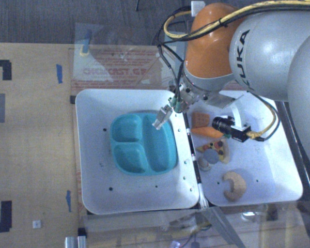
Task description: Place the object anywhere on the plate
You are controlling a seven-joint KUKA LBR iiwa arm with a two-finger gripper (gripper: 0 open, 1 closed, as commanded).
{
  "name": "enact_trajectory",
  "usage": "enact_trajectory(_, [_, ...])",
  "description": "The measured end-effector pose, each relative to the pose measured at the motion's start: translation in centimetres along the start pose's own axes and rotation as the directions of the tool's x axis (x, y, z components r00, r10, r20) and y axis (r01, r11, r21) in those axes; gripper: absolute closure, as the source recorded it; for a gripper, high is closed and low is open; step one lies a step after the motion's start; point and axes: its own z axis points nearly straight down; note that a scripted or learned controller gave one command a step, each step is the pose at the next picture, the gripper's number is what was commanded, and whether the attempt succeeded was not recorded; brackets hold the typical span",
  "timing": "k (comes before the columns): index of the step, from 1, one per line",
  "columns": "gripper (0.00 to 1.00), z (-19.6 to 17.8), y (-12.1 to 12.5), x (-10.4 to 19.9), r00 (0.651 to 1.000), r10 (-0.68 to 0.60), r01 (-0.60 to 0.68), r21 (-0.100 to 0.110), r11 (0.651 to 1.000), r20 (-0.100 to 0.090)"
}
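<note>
A blue plate with three compartments lies in the left white bin. My gripper hangs over the plate's upper right corner, reaching in from the right under the orange band of the arm. Its grey tip is over the plate's rim, and I cannot make out any object in it. In the right bin lie an orange carrot, a brownish block, a tan croissant-shaped piece and a small cluster of mixed toy pieces.
The ridge between the two bins runs just right of the plate. A black unit with a yellow cable sticks out from the arm over the right bin. Blue tape marks sit on the wooden bench to the left.
</note>
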Motion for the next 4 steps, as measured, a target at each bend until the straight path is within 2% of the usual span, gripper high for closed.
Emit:
enact_trajectory(1, [1.0,-1.1,0.1,-0.1,1.0,0.001,-0.001,-0.005,1.0,0.003])
enact_trajectory(2, [0.0,-1.1,0.1,-0.1,1.0,0.001,-0.001,-0.004,1.0,0.003])
enact_trajectory(3, [1.0,-2.2,0.2,-0.3,1.0,0.001,-0.001,-0.009,1.0,0.006])
enact_trajectory(4, [1.0,0.3,-0.9,-3.5,0.91,-0.415,0.415,-0.001,0.91,-0.001])
